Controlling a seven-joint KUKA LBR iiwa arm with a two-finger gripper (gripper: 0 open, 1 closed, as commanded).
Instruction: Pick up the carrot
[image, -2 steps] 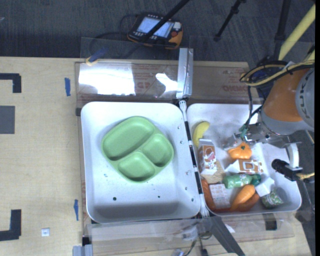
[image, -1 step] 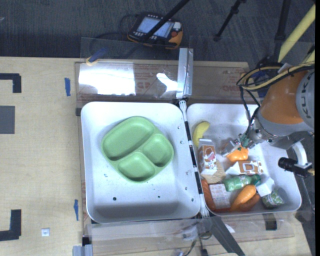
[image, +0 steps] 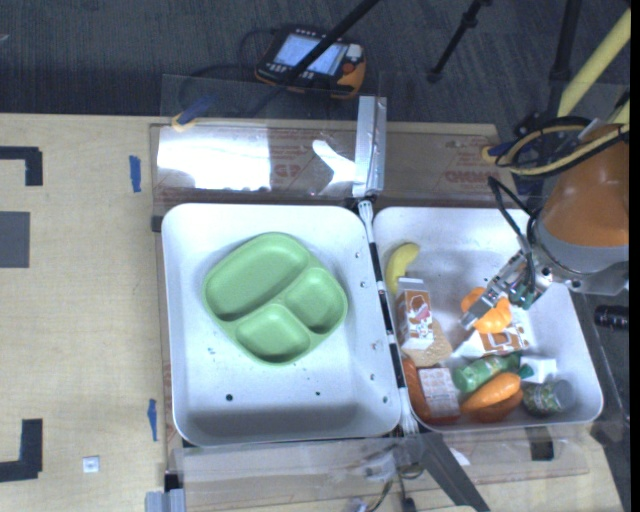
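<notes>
The carrot (image: 495, 392), orange with a green leafy top, lies near the front of the right bin (image: 580, 310) among other food items. My gripper (image: 503, 295) hangs farther back in that bin, above and slightly right of the carrot, and clear of it. Its tip sits right at a small orange item (image: 488, 318) that rests on a white carton (image: 503, 341). The grey wrist with its orange band reaches in from the right.
A banana (image: 402, 262), a small printed carton (image: 415, 315), a cracker (image: 430, 350), a red-and-white box (image: 437, 390) and a dark can (image: 543, 398) crowd the right bin. A green divided plate (image: 275, 297) lies in the left bin (image: 185, 330).
</notes>
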